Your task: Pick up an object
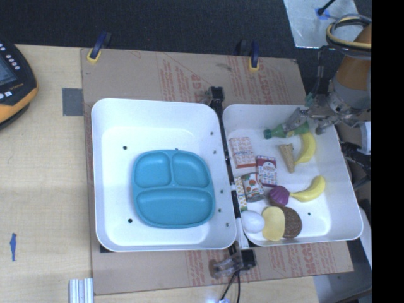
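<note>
Bench: pale wood top with a brown cardboard sheet (pixel 183 74) clamped at the far edge; two shallow white bins sit on it side by side.
Left bin (pixel 107 169): holds one light-blue three-compartment plastic tray (pixel 173 188), lying flat near the middle.
Right bin (pixel 341 223): holds the pickable items: green bottle-shaped toy (pixel 285 130), two yellow toy bananas (pixel 307 148) (pixel 310 189), tan cone (pixel 288 157), small printed cartons (pixel 242 151), purple rounded toy (pixel 278 196), white egg-like piece (pixel 254 221), yellow and brown discs (pixel 281 223).
Gripper (pixel 319 117): over the far right corner of the right bin, just beside the green bottle-shaped toy and the far banana.
Finger state: cannot tell; the metal parts blur together at this scale.
Progress: judged early; nothing seen between the fingers, every item rests on the bin floor. Grasp and lift remain.
Edges: far wall and right wall of the right bin stand close to the gripper.
Open room: bare floor at the near right of the right bin; items crowd along its left wall.
</note>
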Controlling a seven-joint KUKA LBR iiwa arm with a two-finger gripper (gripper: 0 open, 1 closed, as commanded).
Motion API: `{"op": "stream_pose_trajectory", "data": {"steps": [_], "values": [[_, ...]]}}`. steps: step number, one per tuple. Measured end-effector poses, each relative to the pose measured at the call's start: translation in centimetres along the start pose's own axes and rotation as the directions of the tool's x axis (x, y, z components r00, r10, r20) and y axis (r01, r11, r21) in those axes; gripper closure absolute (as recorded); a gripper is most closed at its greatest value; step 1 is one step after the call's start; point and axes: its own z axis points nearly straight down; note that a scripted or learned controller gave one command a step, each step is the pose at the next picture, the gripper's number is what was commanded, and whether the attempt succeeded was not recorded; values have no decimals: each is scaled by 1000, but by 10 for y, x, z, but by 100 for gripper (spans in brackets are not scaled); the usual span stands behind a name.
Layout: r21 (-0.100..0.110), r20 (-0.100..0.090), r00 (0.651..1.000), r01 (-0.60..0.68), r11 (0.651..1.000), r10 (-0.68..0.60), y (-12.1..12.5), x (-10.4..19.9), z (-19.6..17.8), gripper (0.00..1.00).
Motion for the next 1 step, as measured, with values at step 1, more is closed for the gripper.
{"op": "stream_pose_trajectory", "data": {"steps": [1], "values": [[14,-7,1000,7,1000,-7,-49,80,32,0]]}}
